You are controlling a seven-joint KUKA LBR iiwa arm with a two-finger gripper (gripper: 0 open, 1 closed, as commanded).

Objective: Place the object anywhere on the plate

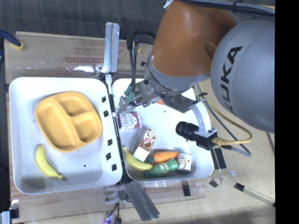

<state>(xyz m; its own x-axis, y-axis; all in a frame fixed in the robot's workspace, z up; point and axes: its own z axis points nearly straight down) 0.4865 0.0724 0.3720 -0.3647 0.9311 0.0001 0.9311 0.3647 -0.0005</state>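
Even bright overhead light; glare on orange band [187, 31]; soft shadows; sharp focus.

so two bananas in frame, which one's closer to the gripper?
The banana in the right bin, lying beside the carrot. The other banana lies in the left bin below the yellow plate, farther from the gripper.

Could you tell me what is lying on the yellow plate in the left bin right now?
Nothing rests on the yellow plate; all three compartments show bare. A banana lies beside it on the bin floor, apart from its rim.
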